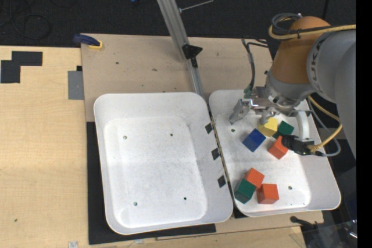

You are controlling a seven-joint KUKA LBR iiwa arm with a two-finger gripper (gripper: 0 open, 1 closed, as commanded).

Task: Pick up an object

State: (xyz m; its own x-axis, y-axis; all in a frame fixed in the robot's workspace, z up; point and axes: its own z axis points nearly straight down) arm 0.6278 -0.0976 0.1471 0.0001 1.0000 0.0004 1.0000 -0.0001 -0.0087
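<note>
My gripper (249, 115) hangs over the far part of the right bin (302, 197), its fingers spread open with nothing between them. Just in front of it lies a blue cube (253, 140). To the right of the gripper sit a yellow block (269, 126) and a green block (285, 128), close together, with an orange-red block (278, 148) just in front of them. Near the bin's front edge an orange block (254, 177), a dark green block (244, 190) and an orange-red cube (268, 193) cluster together.
The left bin (154, 160) stands beside the right one, with black clips along the shared rim. A slanted aluminium rail (174, 20) rises behind the bins. The grey arm with its orange band (296, 61) comes in from the right.
</note>
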